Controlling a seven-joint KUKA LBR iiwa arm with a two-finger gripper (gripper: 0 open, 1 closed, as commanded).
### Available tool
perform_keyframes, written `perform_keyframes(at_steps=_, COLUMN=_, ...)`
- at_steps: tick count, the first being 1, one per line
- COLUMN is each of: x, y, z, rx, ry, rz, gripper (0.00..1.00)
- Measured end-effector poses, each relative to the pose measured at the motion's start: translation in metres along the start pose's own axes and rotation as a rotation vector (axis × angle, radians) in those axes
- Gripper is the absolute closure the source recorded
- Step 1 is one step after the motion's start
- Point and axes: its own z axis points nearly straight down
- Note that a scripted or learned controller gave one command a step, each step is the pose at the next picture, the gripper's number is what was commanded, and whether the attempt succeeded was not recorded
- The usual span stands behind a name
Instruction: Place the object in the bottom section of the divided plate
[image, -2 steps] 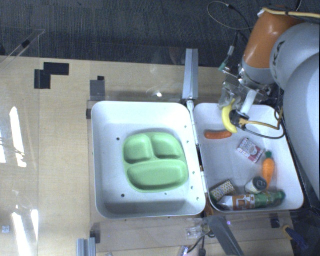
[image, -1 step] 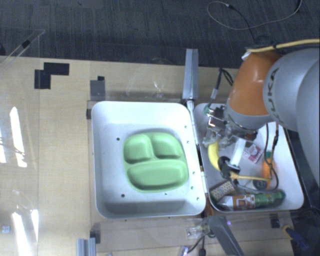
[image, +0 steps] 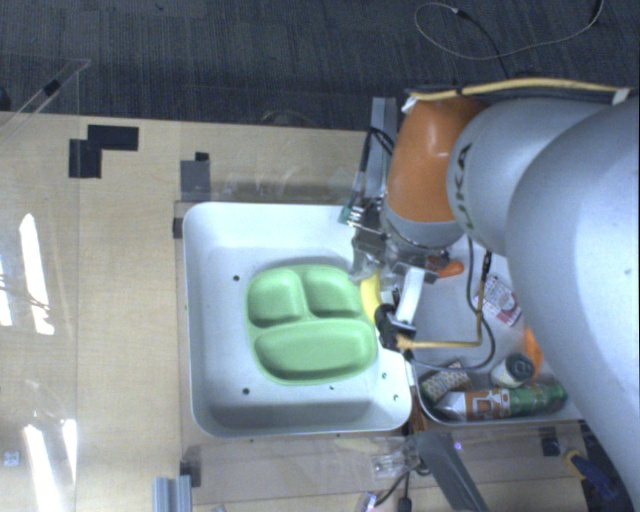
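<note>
Resting in one white bin (image: 212, 398): one green plate (image: 312, 352).

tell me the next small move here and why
Probably slide the tool toward the view's lower left, over the bottom section. It hangs at the right rim of the green plate, with the yellow object right below it, not over that section. Whether it holds the object is unclear.
</note>
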Motion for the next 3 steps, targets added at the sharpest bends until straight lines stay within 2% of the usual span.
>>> perform_keyframes(at_steps=1, x=-0.001, y=0.000, z=0.000, rx=0.000, ry=0.000, rz=0.002, gripper=0.00)
perform_keyframes(at_steps=2, x=0.011, y=-0.097, z=-0.013, rx=0.001, ry=0.000, rz=0.178, gripper=0.00)
perform_keyframes(at_steps=3, x=0.053, y=0.011, z=-0.108, rx=-0.003, ry=0.001, rz=0.467, gripper=0.00)
